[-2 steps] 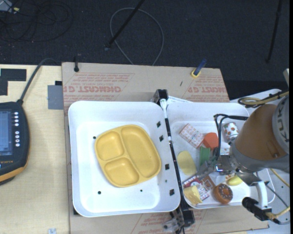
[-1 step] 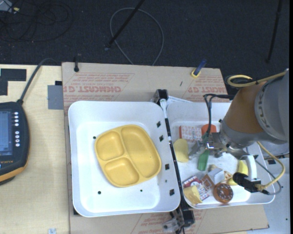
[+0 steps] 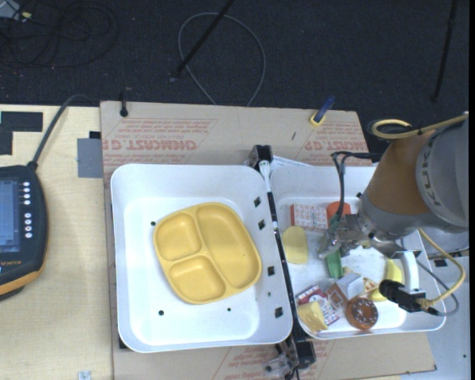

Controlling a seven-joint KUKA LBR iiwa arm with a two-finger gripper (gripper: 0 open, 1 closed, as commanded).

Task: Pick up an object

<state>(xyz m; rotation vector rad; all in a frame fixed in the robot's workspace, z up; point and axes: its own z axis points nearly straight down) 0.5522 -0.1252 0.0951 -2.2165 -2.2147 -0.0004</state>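
Desk [image 3: 55,125] is tan board with printed cardboard under two white bins; dark carpet with loose cables behind it. A teach pendant [image 3: 8,228] sits at the desk's far left edge.

Gripper [image 3: 338,244] is down inside the right bin [image 3: 317,182], arm coming in from the right with its orange band just above the wrist. Can't tell whether the gripper is open or closed, or whether it grips anything; the tip is lost in clutter.

Directly at the gripper tip: a small green object [image 3: 334,264], long axis roughly vertical in frame, apparently touching or just under the gripper. Left of the gripper: a pale yellow block [image 3: 295,245], upright-ish. Up-left: a red-printed packet [image 3: 308,215] and an orange piece [image 3: 338,209]. Below the gripper: a snack packet [image 3: 321,307] and a brown round disc [image 3: 362,313]; down-right, a yellow item [image 3: 393,272].

Far left of the gripper, the left bin [image 3: 134,307] holds a yellow divided plate [image 3: 206,252], long axis diagonal, lying flat.
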